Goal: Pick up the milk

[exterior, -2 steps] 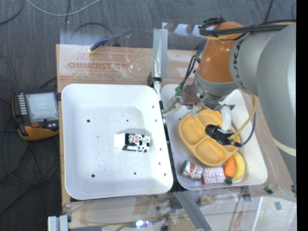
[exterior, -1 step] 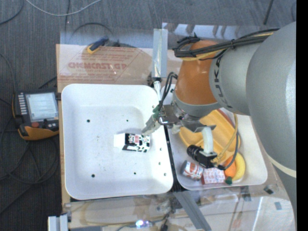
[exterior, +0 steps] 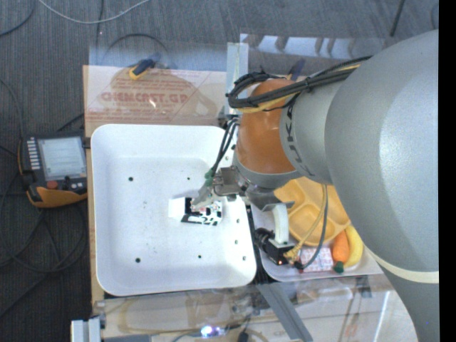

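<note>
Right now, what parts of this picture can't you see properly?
- Small white milk carton with black patches in the left white plastic bin: camera view, the gripper overlaps its right end, so a grasp cannot be judged.
- Right white bin: mostly hidden beneath the grey and orange arm.
- Yellow banana-like fruit and orange carrot-shaped toy: partly covered by the arm.

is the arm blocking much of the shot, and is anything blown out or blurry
In the camera view the grey arm is close to the lens and soft, covering most of the right bin; the left bin is bright white, almost blown out, so the milk reads as a small black-and-white patch beside the gripper.
</note>
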You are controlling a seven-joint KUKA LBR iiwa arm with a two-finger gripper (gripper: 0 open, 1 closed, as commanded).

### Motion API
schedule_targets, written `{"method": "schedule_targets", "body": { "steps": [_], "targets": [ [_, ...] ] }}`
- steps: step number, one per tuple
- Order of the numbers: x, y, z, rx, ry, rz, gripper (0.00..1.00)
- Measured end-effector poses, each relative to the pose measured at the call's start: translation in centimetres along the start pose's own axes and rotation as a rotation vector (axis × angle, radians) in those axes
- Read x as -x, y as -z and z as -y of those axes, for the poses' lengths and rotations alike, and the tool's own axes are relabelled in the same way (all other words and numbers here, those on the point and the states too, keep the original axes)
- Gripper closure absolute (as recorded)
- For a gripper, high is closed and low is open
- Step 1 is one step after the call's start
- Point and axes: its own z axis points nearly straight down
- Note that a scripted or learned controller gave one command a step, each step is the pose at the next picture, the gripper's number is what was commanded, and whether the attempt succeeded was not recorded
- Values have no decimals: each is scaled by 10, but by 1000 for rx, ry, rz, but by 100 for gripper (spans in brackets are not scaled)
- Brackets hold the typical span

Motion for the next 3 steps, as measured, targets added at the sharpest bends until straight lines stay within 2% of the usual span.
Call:
{"method": "schedule_targets", "body": {
  "steps": [1, 2, 3],
  "targets": [
    [61, 23, 44, -24, 192, -24, 0],
    [-7, 22, -44, -25, 181, -23, 0],
    [-21, -63, 9, -16, 230, -26, 0]
  ]
}}
